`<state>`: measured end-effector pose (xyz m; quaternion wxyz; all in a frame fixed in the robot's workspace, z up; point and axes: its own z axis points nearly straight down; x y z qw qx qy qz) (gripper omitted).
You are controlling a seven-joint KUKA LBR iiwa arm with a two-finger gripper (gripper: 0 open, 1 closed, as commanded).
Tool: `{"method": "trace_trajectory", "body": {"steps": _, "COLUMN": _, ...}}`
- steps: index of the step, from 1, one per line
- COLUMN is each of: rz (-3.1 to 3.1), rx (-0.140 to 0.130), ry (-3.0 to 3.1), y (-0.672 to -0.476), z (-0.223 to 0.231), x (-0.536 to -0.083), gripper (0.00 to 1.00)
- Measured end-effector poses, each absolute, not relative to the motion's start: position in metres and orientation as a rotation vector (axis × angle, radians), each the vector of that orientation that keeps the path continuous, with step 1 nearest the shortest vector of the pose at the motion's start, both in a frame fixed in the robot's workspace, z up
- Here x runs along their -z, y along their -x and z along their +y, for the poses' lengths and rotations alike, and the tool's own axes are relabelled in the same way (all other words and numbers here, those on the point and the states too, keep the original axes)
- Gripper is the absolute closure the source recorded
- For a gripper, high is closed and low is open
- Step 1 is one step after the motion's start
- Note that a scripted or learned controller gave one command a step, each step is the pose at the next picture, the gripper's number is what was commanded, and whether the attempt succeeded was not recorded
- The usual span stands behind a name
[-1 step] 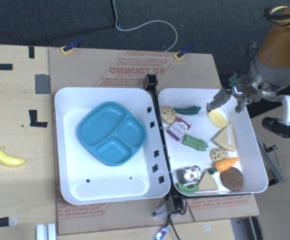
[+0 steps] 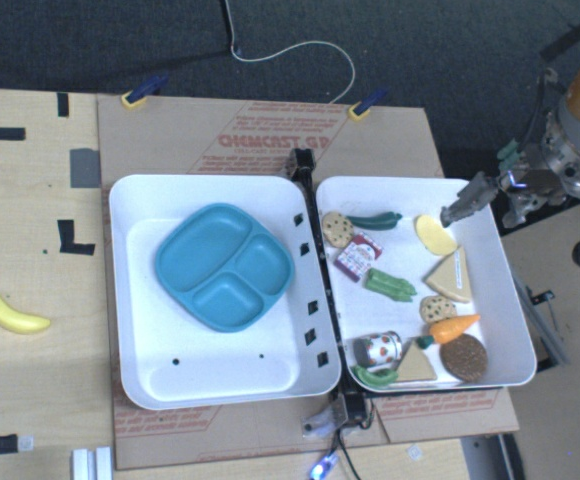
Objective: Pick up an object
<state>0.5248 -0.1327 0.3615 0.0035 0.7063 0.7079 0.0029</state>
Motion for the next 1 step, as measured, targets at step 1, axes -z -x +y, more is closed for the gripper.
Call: {"method": "trace_trajectory", "body": {"steps": 1, "rz": 2.219, "rx": -0.015, "ry": -2.208, "y": -0.4835, "z": -0.0964, "x": -0.4799, "gripper": 0.00}}
